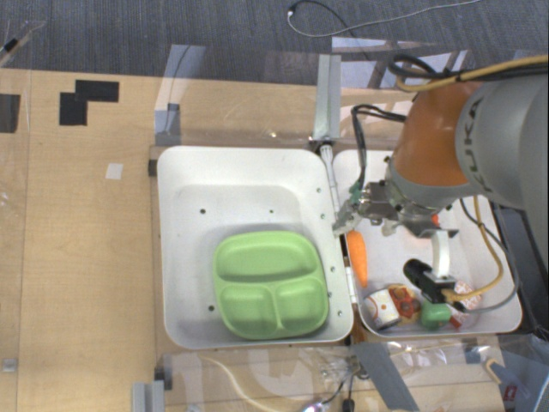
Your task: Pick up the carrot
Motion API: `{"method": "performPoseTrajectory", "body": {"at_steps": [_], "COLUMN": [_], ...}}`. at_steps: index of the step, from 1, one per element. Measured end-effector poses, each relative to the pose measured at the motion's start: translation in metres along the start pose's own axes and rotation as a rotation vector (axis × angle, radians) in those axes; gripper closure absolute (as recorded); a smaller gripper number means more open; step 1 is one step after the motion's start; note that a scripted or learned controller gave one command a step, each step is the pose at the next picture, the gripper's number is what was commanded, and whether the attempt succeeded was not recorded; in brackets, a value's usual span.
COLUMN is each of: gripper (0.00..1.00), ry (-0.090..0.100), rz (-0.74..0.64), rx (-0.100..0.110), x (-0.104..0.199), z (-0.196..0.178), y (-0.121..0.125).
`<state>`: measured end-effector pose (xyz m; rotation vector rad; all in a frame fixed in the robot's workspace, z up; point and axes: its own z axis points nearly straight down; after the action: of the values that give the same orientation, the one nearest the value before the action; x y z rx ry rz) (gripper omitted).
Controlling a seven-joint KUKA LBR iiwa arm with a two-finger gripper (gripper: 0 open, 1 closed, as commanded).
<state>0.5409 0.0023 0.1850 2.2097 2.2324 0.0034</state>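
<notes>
The carrot [358,260] is orange and lies lengthwise against the left wall of the right bin [506,320], pointing toward its front. My gripper [348,213] hangs just behind the carrot's far end, low over the divider between the two bins. The grey arm with its orange band [437,140] comes in from the right and hides much of the right bin's back half. Nothing shows between the gripper and the carrot that tells me they touch.
A green divided plate [270,283] lies in the front of the left bin [197,187]. In the right bin's front corner sit a small labelled can [382,307], a red-and-yellow item [403,297] and a green toy [434,314], close to the carrot's tip.
</notes>
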Motion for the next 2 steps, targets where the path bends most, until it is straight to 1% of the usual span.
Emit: {"method": "performPoseTrajectory", "body": {"at_steps": [1,2], "gripper": [0.00,0.00], "ry": [-0.001,0.000], "rz": [0.036,0.186], "rx": [0.000,0.001], "x": [0.005,-0.018], "z": [0.000,0.001], "y": [-0.034,-0.054]}}
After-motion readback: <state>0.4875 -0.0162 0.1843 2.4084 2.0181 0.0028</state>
